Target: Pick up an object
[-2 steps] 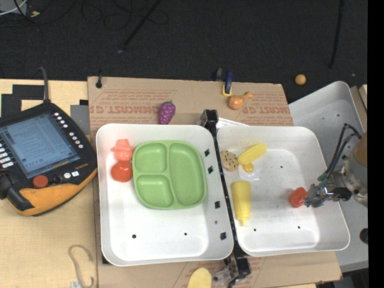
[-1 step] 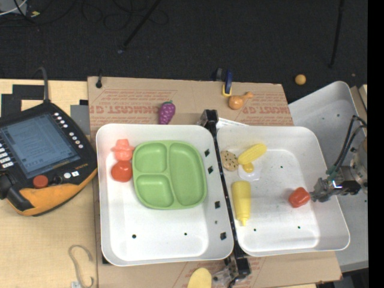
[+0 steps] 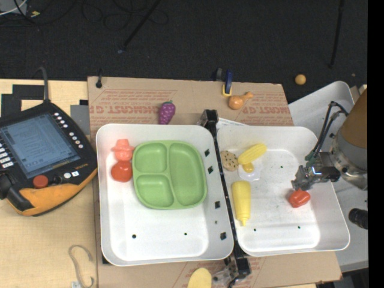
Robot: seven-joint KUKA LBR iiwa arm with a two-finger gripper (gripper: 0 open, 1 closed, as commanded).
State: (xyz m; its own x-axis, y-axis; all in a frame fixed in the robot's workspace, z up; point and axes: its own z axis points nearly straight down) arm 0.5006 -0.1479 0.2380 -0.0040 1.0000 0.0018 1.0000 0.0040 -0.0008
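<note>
1. Red and small, a toy tomato-like piece (image 3: 299,198) lies on the floor of the right bin (image 3: 273,233), toward its right side.
2. The gripper (image 3: 308,180) hangs just above and to the left of that red piece, very near it; whether it is spread or pressed together cannot be told, and nothing is seen held in it.
3. In the same bin's left part lie a yellow corn cob (image 3: 241,201), a second yellow cob (image 3: 252,153) tilted above it, and a round cookie (image 3: 228,159) just beside the dividing edge.
4. The left bin (image 3: 156,239) holds a green divided plate (image 3: 168,174), with a red round piece (image 3: 121,171) and a pink piece (image 3: 122,150) just left of it.
5. On the cardboard behind the bins rest purple grapes (image 3: 166,112) and an orange pear-shaped toy (image 3: 239,101).
6. A control pendant (image 3: 42,155) lies on the table, well to the left.
</note>
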